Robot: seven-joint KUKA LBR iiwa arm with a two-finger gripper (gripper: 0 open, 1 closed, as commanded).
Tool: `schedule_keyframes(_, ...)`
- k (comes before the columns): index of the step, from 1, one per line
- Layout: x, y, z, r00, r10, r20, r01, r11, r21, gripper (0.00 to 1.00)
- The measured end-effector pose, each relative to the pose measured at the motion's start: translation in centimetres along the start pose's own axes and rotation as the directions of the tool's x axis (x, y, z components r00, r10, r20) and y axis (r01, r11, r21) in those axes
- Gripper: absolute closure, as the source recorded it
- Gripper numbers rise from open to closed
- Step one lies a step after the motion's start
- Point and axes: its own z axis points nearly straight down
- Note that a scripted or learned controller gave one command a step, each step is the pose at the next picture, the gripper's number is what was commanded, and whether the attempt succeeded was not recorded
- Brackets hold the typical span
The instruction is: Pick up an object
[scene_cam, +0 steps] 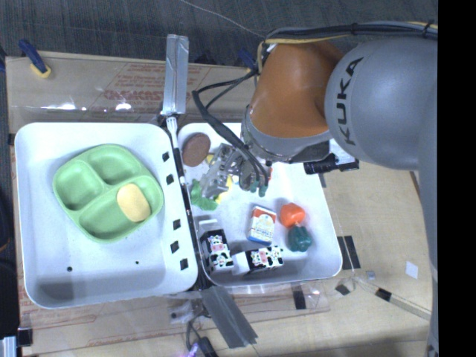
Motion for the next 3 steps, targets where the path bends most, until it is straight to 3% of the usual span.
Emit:
schedule_keyframes(1, -1.9, -7.7, 12.2, 0.961, -0.276, -0.004, 0.276, 0.961, 0.0, 1.0)
schedule_keyframes(2, -1.9, -7.6, 12.0, 0.961, -0.278, -0.001, 0.278, 0.961, 0.0, 0.0)
schedule_keyframes(3, -8.7, -13.8, 10.6, 0.999, -0.035, 0.003, 0.035, 0.999, 0.001, 0.0)
